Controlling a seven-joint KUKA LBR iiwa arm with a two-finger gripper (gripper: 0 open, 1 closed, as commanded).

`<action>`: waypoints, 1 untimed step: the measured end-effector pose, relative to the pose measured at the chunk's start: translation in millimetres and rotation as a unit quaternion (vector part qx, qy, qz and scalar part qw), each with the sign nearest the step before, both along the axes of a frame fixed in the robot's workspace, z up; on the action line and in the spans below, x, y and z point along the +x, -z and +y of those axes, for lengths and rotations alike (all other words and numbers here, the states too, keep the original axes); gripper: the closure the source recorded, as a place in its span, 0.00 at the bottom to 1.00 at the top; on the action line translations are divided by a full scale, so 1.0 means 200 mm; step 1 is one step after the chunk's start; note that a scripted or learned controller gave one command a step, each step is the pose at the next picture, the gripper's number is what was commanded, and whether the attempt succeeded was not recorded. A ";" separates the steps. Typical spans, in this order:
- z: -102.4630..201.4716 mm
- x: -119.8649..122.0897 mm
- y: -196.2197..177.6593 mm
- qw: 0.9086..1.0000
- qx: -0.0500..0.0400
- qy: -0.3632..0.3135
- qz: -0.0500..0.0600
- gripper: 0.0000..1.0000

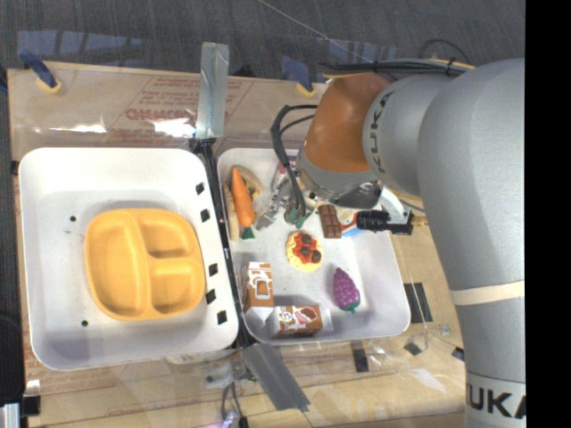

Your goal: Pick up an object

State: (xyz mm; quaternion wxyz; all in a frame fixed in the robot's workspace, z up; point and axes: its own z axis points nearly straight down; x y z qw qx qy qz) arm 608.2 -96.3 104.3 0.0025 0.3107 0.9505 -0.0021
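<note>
metal gripper [284, 199], grip state unclear, hovers beside tapered orange carrot [241, 201]

The divided tray [143, 262] is lying in the left bin [53, 172], and the right bin [385, 266] is sitting just beside it at 3 o'clock. In the right bin, the carrot [241, 201] is lying at 10 o'clock, the small pizza [304, 250] near the middle, and the grapes [345, 288] at 4 o'clock. Two cartons [260, 284] [297, 318] are lying toward 6 o'clock, and the gripper [284, 205] is hanging just right of the carrot.

Arm [464, 194] bent low, end effector [278, 205] pointing left.
</note>
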 end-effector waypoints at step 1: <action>0.02 0.07 -0.74 1.000 0.002 0.001 -0.004 1.00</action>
